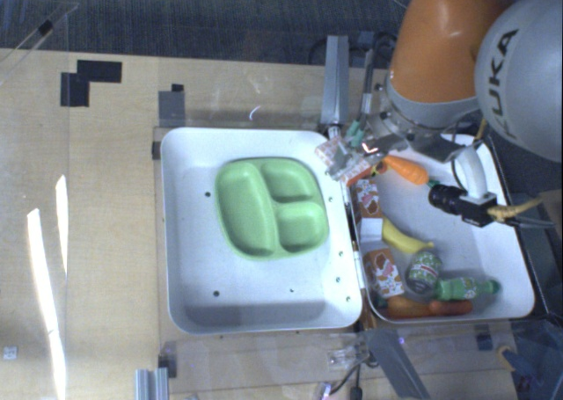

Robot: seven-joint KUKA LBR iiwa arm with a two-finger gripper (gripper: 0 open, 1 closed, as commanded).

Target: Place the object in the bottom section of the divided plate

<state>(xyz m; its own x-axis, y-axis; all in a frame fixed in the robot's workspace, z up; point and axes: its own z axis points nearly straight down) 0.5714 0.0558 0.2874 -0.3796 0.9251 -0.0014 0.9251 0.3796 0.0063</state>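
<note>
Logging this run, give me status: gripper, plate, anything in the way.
Gripper over the bins' shared edge. Green divided plate bare, left bin. Carrot, banana in right bin.

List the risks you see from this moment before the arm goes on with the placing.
1. The gripper sits over the rims between the left white bin and the right white bin; descending here, it may strike them.
2. The orange toy carrot, yellow banana and small packets lie crowded together, so a grasp may catch the wrong one.
3. The green divided plate lies loose and could slide if nudged.
</note>
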